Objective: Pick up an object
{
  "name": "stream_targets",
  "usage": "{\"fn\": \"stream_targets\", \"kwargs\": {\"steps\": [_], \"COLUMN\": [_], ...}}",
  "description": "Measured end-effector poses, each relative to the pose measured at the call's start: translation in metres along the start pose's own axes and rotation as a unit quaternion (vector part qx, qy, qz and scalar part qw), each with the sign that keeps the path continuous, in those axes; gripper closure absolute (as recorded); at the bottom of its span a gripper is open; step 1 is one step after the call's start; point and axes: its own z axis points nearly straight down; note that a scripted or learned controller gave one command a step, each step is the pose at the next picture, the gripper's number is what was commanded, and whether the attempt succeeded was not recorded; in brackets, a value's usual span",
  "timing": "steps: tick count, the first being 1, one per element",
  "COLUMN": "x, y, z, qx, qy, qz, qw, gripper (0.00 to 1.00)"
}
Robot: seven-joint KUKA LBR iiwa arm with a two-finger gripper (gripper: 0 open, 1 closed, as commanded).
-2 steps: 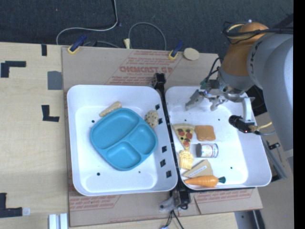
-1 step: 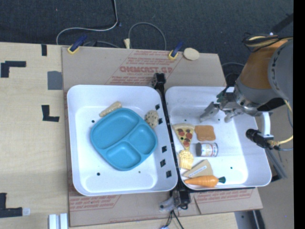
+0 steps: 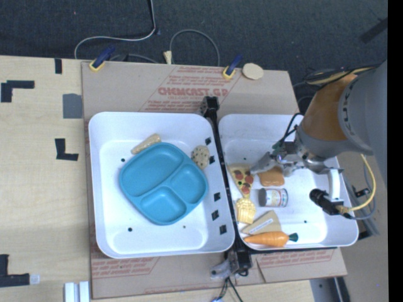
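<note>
You're seeing left bin [image 3: 101, 168] holding blue tray [image 3: 164, 183]; right bin [image 3: 327, 231] holding carrot [image 3: 269, 238] at 6 o'clock; gripper [image 3: 272, 162] hovering by bread [image 3: 272, 178], claw state unclear.

1. Left bin [image 3: 101, 168]: blue divided plate [image 3: 164, 184], tan cracker [image 3: 145, 145] at its upper left, cookie [image 3: 201, 155] at its upper right
2. Right bin [image 3: 327, 231]: pizza slice [image 3: 242, 179], bread piece [image 3: 272, 178], small can [image 3: 274, 198], corn [image 3: 245, 211], carrot [image 3: 269, 238]
3. Gripper [image 3: 267, 164] sits just above the bread piece

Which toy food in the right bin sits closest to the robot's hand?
The tan bread-like piece, right beside the gripper; the carrot lies farthest.
</note>
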Motion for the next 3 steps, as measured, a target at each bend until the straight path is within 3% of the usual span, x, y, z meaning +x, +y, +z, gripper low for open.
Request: {"fn": "stream_targets", "kwargs": {"steps": [1, 2, 3], "x": [-0.064, -0.031, -0.072], "y": [0.001, 0.019, -0.012], "z": [-0.077, -0.006, -0.058], "qx": [0.001, 0.007, 0.004], "qy": [-0.001, 0.002, 0.001], "qz": [0.0, -0.003, 0.0], "qw": [1.0, 1.0, 1.0], "gripper": [0.0, 0.0, 0.0]}}
